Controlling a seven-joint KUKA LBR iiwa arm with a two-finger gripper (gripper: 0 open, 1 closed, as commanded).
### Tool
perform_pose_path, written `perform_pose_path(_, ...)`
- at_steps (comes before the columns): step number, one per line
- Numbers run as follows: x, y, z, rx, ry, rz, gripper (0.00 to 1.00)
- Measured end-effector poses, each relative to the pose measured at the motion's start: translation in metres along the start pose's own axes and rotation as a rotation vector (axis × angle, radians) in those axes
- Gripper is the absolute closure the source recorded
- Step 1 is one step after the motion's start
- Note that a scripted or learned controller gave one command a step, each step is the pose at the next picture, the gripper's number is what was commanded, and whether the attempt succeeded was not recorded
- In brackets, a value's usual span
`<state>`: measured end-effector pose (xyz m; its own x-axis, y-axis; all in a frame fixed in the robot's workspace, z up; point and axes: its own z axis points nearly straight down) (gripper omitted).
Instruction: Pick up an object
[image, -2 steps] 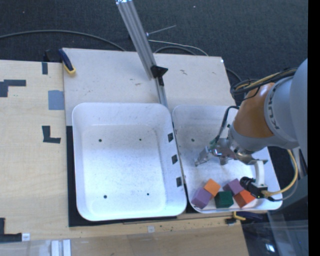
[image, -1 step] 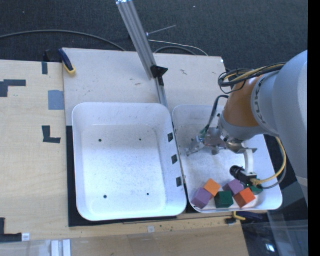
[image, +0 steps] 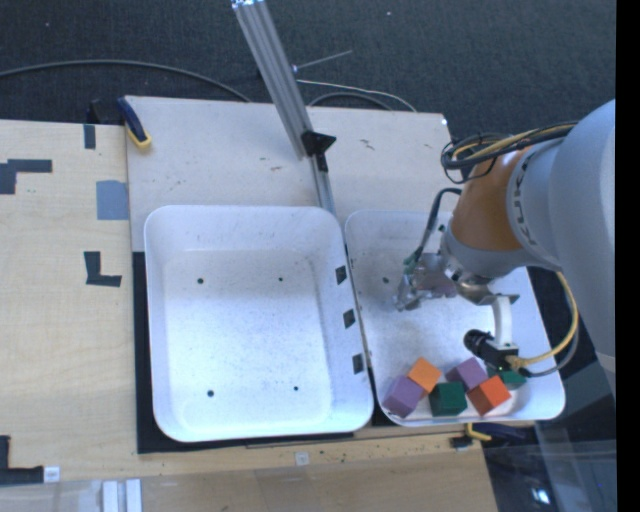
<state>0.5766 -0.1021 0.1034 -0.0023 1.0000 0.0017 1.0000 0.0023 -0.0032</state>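
Camera view puts my end effector (image: 412, 293) low over the floor of the right bin (image: 390, 240), roughly at the bin's middle, hanging from the grey arm (image: 560, 200) with its orange band (image: 485, 215) just above the wrist. From this slanted angle I cannot tell whether it is spread or pressed together, and I see nothing caught in it.

No brand, label or legible writing reaches me anywhere on the rig or the blocks.

All the blocks sit huddled in the near corner of the right bin, down and to the right of the end effector and apart from it. Nearest to it is an orange block (image: 424, 374), with a purple block (image: 403, 395) just below and to its left. A dark green block (image: 448, 399) lies beside those two, a second purple block (image: 467, 373) sits a little further right, and a red-orange block (image: 489, 395) closes the cluster toward the bin's right wall. A small green piece (image: 514, 378) peeks out past it.

Further left, the left bin (image: 250, 225) lies alongside, its speckled white wall touching the right bin's. Both rest on the pale wooden surface (image: 60, 300), which carries a few dark tape marks. A metal pole (image: 280, 80) slants in from the top, and a yellow-and-blue clamp (image: 133, 122) sits near the surface's far left corner.
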Motion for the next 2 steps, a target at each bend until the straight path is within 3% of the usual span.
perform_pose_path(1,0.001,0.0,-0.009,0.002,0.001,-0.002,1.0)
perform_pose_path(2,-0.046,-0.014,-0.203,-0.011,-0.005,0.002,1.0)
